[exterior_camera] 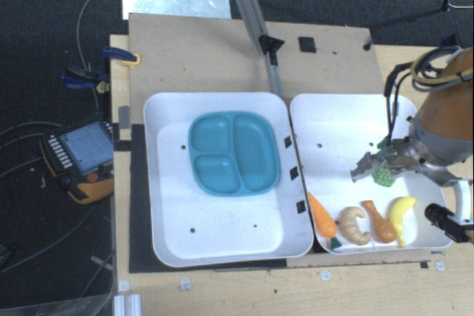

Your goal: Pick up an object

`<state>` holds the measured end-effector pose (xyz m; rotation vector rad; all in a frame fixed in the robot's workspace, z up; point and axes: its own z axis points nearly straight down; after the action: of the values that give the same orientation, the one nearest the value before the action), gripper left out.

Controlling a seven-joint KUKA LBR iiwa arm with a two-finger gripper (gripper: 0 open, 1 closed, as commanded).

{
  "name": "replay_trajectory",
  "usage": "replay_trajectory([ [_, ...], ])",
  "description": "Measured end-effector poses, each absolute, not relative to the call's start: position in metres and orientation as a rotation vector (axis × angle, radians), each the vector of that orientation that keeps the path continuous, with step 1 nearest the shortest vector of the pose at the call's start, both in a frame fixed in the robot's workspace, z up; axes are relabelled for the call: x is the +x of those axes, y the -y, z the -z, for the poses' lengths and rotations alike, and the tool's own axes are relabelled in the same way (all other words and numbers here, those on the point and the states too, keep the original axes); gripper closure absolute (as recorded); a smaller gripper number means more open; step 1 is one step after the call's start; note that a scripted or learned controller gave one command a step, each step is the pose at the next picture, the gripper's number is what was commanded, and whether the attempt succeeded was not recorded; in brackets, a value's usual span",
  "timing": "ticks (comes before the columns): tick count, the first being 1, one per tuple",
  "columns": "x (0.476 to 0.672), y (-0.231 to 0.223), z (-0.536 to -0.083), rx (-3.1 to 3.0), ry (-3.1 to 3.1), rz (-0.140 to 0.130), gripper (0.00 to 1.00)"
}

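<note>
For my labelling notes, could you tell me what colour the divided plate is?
Teal blue; the divided plate shows clearly in the camera view.

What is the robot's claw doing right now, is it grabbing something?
Two-finger gripper: closed around the small green leafy toy vegetable, above the right white bin.

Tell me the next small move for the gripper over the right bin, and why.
Probably lift straight up a little and check the grasp. The gripper sits low in the right bin, right at a small green object, though whether it is actually gripped is unclear. The carrot, croissant, drumstick and banana lie nearer the front rim, so rising avoids them.
</note>
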<state>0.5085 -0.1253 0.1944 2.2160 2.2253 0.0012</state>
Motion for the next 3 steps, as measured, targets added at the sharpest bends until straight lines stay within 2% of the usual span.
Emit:
replay_trajectory([
  [2, 0.505, 0.127, -0.084, 2.219, -2.22, -0.004, 0.0],
  [3, 0.508, 0.127, -0.099, 2.213, -2.215, -0.012, 1.0],
])
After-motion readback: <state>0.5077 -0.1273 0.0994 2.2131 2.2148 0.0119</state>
